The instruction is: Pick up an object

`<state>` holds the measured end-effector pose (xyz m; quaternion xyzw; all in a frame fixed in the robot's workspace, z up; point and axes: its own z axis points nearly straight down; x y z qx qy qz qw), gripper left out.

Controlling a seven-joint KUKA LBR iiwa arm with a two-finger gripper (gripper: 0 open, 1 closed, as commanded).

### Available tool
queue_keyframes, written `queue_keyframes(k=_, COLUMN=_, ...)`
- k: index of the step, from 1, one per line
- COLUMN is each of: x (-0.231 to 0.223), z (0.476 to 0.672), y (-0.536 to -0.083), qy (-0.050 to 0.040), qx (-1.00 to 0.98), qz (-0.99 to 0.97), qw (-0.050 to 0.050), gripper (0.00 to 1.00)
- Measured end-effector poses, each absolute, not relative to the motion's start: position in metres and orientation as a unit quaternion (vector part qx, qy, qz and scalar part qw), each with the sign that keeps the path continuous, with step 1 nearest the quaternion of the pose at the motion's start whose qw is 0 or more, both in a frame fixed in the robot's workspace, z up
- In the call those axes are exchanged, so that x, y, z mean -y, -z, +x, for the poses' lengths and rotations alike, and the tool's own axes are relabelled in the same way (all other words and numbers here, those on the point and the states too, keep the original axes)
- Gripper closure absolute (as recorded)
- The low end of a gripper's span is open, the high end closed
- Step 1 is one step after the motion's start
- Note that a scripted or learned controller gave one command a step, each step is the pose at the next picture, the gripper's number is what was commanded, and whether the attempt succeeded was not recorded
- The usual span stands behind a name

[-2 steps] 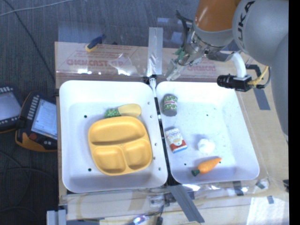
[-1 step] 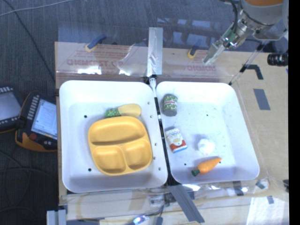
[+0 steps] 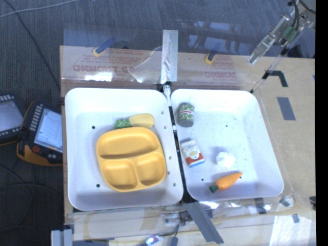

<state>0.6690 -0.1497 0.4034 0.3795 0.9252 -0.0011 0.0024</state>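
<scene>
Four small items lie in the right bin (image 3: 266, 137): a can (image 3: 185, 115), a carton (image 3: 192, 153), a white ball (image 3: 225, 159) and a carrot (image 3: 225, 181). Jaws' state: cannot tell. The gripper (image 3: 277, 32) hangs beyond the bin's far corner; the ball may roll away when nudged.

You can make out red mirrored lettering on the clear plastic sheet (image 3: 154, 65) at twelve o'clock above both bins, but it is too faint to read. The small carton (image 3: 191, 153) in the right bin (image 3: 266, 137) carries a printed label, too small for you to read.
</scene>
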Motion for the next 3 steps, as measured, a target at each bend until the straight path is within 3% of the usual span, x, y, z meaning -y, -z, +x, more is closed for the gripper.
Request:
queue_keyframes(k=1, x=0.195, z=0.643, y=-0.435, qy=0.0005, qx=-0.984, qz=0.181, qw=0.003, gripper=1.00)
queue_keyframes(k=2, x=0.223, z=0.650, y=-0.397, qy=0.0009, qx=-0.995, qz=0.098, qw=0.002, gripper=1.00)
queue_keyframes(k=3, x=0.220, z=0.621, y=-0.325, qy=0.0010, qx=-0.996, qz=0.090, qw=0.001, gripper=1.00)
